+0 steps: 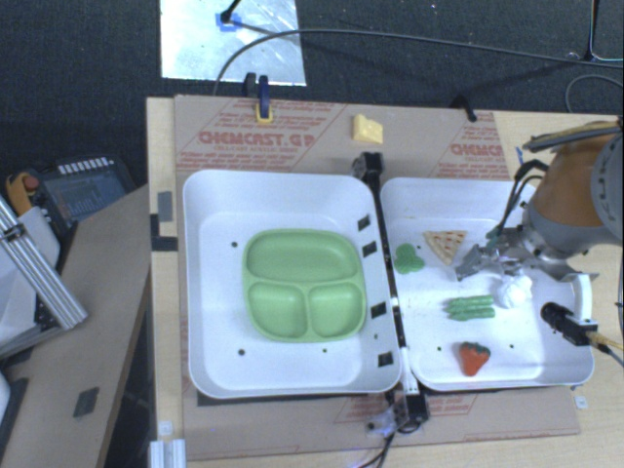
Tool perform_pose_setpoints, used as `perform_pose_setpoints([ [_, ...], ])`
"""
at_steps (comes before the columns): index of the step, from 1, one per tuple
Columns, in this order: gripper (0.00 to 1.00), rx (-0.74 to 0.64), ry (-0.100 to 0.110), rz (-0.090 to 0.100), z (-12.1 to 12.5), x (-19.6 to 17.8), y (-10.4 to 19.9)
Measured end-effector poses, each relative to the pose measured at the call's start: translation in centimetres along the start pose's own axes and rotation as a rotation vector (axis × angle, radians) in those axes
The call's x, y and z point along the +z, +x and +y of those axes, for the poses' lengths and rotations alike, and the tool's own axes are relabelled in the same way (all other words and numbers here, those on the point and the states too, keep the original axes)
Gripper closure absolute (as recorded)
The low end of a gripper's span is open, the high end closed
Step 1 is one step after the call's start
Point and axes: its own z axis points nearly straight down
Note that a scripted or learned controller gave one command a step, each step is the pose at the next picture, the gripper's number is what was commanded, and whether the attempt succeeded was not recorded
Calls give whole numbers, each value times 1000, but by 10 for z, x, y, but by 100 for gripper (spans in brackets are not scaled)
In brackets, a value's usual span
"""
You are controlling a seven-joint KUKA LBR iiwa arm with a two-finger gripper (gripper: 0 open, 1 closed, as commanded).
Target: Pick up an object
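1. Right bin (546,369): holds five loose items. A white crumpled object (511,291) lies toward the bin's right side, directly under the arm's wrist.
2. A green bean-like piece (471,307) lies just left of the white object, close to touching it.
3. A red strawberry-like item (474,358) sits nearer the front edge, apart from the green piece.
4. A triangular pizza-slice toy (445,245) lies toward the back of the bin; a small green leafy item (408,258) rests just left of it, near the divider between the bins.
5. Gripper (485,259): it sits low over the right bin, between the pizza slice and the white object. Its metal parts blur together at this angle, so I cannot tell its opening, and nothing is seen held.
6. Arm (575,198): grey with an orange band, entering from the right above the bin.
7. Left bin (210,261): contains a green three-compartment plate (302,283) lying flat at its centre.
8. A yellow block (368,129) lies on the cardboard sheet (429,135) behind the bins.
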Motion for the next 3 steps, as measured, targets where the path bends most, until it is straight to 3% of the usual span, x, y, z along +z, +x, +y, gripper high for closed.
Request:
perform_pose_setpoints([
  [1, 0, 0, -4, -1, 1, 1, 0],
  [2, 100, 0, -8, -2, 2, -10, 0],
  [3, 100, -3, -8, -2, -1, -57, 6],
])
